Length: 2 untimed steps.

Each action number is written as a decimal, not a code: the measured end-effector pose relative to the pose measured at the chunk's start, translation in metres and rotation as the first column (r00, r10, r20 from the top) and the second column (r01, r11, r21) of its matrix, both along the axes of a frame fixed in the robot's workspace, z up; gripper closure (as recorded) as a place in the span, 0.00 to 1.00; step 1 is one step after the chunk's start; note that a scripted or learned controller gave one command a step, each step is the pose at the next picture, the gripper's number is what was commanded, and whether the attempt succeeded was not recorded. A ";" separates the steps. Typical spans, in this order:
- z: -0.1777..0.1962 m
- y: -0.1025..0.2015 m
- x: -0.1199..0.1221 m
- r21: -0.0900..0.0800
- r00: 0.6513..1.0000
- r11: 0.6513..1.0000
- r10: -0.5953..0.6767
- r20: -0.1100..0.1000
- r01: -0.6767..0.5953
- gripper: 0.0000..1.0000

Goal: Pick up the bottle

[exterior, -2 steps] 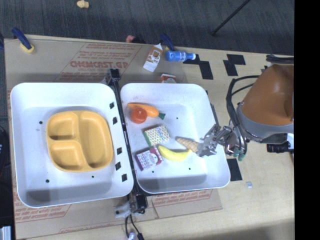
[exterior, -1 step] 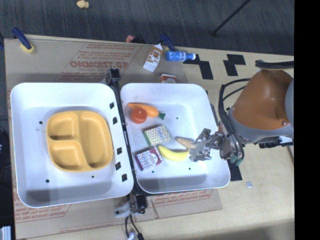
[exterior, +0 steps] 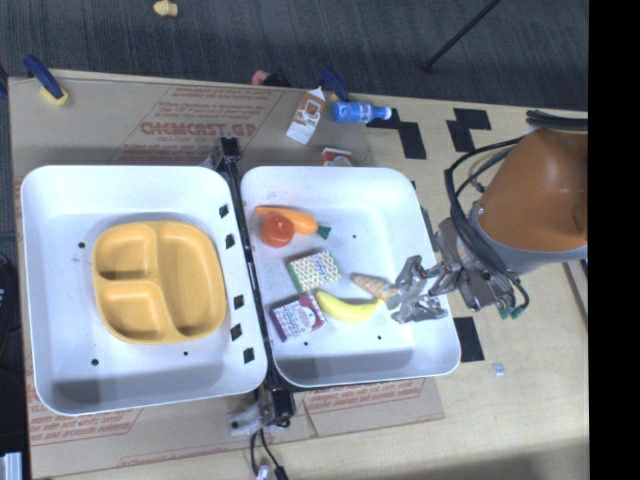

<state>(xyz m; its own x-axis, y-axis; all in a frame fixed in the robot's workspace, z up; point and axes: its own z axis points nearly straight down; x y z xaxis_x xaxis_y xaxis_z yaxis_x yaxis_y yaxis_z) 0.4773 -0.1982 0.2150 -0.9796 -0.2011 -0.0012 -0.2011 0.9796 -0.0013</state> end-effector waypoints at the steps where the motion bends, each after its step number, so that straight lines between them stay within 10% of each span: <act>1: -0.004 -0.001 0.006 0.000 0.990 0.990 -0.138 0.001 0.138 1.00; 2: 0.003 -0.008 0.005 0.000 0.953 0.953 -0.303 0.001 0.303 1.00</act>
<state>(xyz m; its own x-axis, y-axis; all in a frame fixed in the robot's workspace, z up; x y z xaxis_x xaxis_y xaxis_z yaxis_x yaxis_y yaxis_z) 0.4826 -0.2061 0.2177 -0.9944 0.1053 -0.0027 0.1053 0.9944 -0.0015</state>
